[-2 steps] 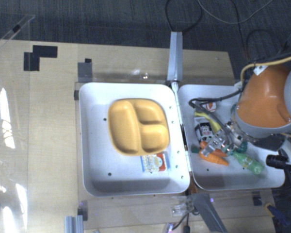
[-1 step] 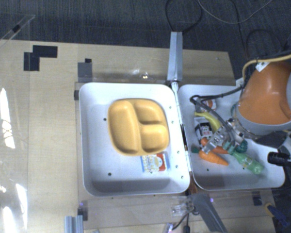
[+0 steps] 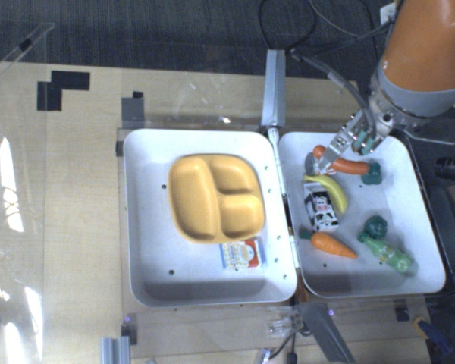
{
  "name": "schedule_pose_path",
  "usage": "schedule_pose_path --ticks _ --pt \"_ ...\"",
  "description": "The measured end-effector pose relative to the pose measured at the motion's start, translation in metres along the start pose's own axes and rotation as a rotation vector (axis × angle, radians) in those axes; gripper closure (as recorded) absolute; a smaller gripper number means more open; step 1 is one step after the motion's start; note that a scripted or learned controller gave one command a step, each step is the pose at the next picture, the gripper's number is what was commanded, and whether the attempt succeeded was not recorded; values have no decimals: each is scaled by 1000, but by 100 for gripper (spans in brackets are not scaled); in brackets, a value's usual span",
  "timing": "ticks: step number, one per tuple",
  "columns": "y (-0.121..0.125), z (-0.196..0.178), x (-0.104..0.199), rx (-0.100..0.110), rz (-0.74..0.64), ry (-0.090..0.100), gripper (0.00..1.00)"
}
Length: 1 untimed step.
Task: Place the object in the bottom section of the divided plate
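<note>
The yellow divided plate (image 3: pixel 216 197) lies in the left white bin (image 3: pixel 148 226), tilted a little, and its three sections hold nothing. Touching the plate's lower edge, a small flat card with a printed picture (image 3: pixel 240 255) lies on the bin floor.

To the right of the plate, across the wall that separates the bins, is the right white bin (image 3: pixel 425 226) with all the other things. Nearest to the plate is a small black and white carton (image 3: pixel 321 209), and just above it lies a banana (image 3: pixel 328 189). Farther from the plate, above the banana, lies a carrot with a green top (image 3: pixel 354 168). A second carrot (image 3: pixel 334 244) lies below the carton. Farthest from the plate lies a green bottle (image 3: pixel 385 244).

The arm comes down over the far upper corner of this right bin. Its pincer (image 3: pixel 347 146) is low over the upper carrot and the banana, well apart from the plate. Whether the pincer is released or clenched I cannot tell, because its tip is small and blurred, and no object is seen clearly between it.
</note>
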<state>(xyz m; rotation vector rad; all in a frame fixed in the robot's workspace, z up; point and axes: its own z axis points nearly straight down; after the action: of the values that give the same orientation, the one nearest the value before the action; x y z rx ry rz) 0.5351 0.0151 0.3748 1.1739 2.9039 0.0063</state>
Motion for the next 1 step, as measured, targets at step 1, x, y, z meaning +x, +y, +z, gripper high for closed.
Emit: schedule_pose_path --ticks 1 --pt "43 170 40 6 213 5 100"
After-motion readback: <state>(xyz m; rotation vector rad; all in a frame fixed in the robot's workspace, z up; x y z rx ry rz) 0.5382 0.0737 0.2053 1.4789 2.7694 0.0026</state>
